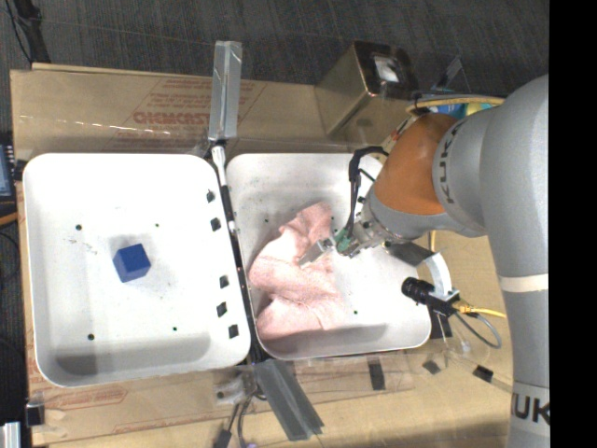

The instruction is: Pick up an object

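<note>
So the two-finger gripper (320,247) sits low on the crumpled pink cloth (294,283) in the right white bin (410,334); honestly can't tell its jaw state. Small blue cube (131,261) sits in the left bin (56,250).

Bench (112,110): we record a flat top covered in brown cardboard printed with faint red lettering, standing on dark carpeted floor (280,17). Directly on it we list two shallow white bins side by side, touching along a shared divider fitted with small black clips: the left bin (56,185) and the right bin (280,175). A grey metal bar (224,91) runs from the bench's far edge to the top of that divider, and a second grey metal piece (289,399) projects from its near end. A tan cardboard box (359,91) stands at the far edge behind the right bin. Black and yellow cables (466,320) lie near the right bin's near right corner.
</note>
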Robot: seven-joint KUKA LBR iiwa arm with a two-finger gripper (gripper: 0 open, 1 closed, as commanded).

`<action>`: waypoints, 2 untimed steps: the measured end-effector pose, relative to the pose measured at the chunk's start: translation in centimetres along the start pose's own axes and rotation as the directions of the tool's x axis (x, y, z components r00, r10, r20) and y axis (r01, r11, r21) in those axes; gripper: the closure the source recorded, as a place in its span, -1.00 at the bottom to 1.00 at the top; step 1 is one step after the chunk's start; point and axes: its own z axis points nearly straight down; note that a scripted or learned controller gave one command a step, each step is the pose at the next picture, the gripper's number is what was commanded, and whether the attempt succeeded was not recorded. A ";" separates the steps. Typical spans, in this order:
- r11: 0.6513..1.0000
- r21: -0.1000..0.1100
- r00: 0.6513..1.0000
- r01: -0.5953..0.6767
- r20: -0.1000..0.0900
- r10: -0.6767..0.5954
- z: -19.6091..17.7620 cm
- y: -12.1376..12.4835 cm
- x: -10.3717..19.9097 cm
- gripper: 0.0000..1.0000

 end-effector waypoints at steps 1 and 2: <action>1.000 0.001 1.000 0.031 0.000 -0.031 0.1 -0.1 4.5 -1.00; 0.999 0.002 0.999 0.050 -0.001 -0.050 0.1 1.2 8.3 -1.00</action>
